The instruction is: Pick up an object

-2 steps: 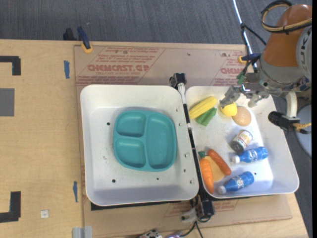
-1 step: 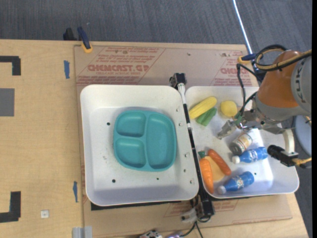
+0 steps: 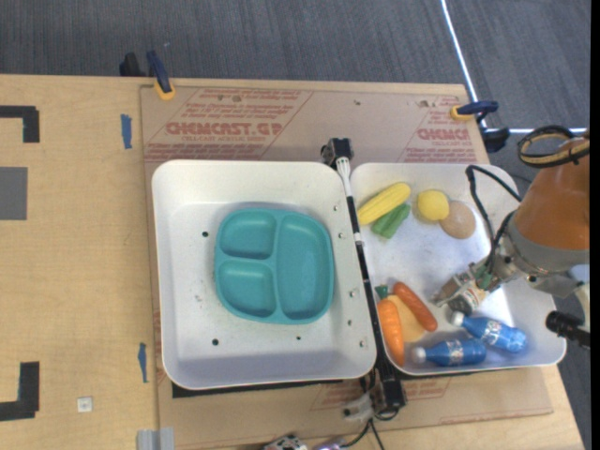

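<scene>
Claw (image 3: 457, 293) hovers low in right bin (image 3: 427, 242). Nearest target: blue bottle (image 3: 495, 334), just toward the camera, long axis crosswise. Claw state: cannot tell, probably empty.

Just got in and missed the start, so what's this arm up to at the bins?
The arm is reaching in over the right bin, which holds toy food and bottles. Its gripper hangs low, just above two blue bottles and beside an orange carrot. Nothing is visibly between its fingers, so no object looks picked up yet. A corn cob, a lemon and a tan piece lie at the bin's far end. The left bin holds a teal divided plate.
</scene>
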### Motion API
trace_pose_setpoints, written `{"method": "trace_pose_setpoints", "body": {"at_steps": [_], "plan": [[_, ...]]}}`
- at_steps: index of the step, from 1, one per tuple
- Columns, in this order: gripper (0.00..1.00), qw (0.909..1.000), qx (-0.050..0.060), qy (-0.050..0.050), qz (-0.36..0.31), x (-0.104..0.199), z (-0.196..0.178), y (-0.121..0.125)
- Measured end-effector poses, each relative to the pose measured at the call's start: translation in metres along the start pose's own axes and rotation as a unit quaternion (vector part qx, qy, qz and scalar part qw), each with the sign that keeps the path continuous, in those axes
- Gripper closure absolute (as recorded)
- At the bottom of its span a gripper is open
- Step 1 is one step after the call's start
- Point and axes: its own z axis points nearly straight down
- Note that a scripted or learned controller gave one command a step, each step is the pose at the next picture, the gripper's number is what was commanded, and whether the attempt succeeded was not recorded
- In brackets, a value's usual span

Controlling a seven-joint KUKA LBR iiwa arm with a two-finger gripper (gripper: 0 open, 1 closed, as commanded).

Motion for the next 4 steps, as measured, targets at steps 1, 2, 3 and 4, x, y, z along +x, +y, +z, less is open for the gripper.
{"method": "trace_pose_setpoints", "body": {"at_steps": [1, 2, 3, 4], "plan": [[0.0, 0.9571, -0.001, 0.0, 0.29, 0.042, 0.0, 0.017], [0.0, 0.9973, -0.001, -0.001, 0.074, 0.039, 0.0, -0.023], [1.0, 0.9973, -0.004, -0.003, 0.074, 0.038, -0.011, -0.022], [1.0, 0.9885, 0.0, 0.0, 0.151, 0.071, -0.054, 0.002]]}}
